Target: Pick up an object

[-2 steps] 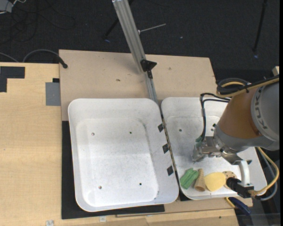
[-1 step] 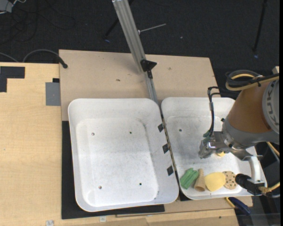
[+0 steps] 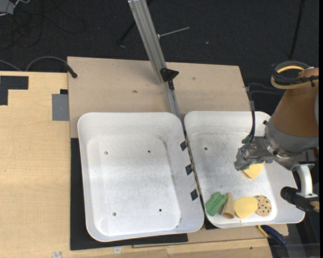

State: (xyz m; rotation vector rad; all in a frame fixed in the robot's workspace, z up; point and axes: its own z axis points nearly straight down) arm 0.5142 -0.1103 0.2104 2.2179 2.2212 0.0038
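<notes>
The pincer [image 3: 249,162] sits low in the right bin [image 3: 220,125], right over a yellow piece [image 3: 253,171]; I cannot tell whether it is gripping. It should close squarely, then lift straight. Toys along the near edge, green [image 3: 216,203], cone [image 3: 227,206], lemon [image 3: 245,207], cookie [image 3: 263,205], lie well apart.

Two shallow white plastic bins sit on a bench topped with matt, tan fibreboard [image 3: 204,82]. The left white bin [image 3: 91,144] and the right white bin [image 3: 215,128] have a dull, slightly scuffed finish with grey speckling on their floors. At the bench's back edge, a ribbed silver metal rail [image 3: 149,36] looks like brushed aluminium. To the left lies a pale wood-grain panel [image 3: 27,160], smooth and matt. The arm's orange band [image 3: 297,112] has a smooth satin sheen above the dull grey metal gripper [image 3: 250,160].
</notes>
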